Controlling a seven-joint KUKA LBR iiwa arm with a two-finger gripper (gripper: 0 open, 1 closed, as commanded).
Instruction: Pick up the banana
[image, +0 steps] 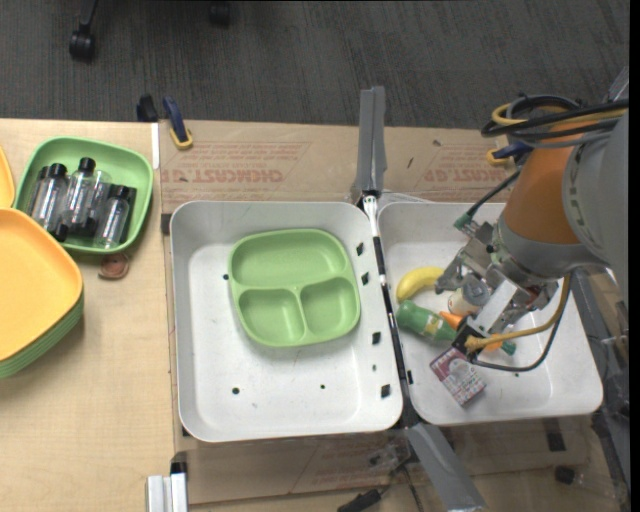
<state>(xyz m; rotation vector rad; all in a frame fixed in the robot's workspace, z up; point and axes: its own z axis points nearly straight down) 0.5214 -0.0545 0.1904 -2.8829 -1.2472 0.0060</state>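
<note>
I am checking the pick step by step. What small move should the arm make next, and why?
Probably a short shift toward the divider, then down. The banana lies in the right bin beside a green bottle, while the gripper sits just to its right, over the clutter, not on the fruit.

- One camera is sitting fixed above the bench, looking down at a slant; the far side is showing dark carpet and chair castors along the top edge.
- It is framing from mid height: both white bins whole, plus bench to the left of them.
- The gripper (478, 318) is hanging over the right bin (530, 395), right of frame centre; the arm (560, 200) is entering above and right of it.
- The left bin (200, 330) is lying left of the gripper, near frame centre.
- Further left of the gripper, the frame is cutting off a stack of orange plates (30, 290) at its edge.
</note>
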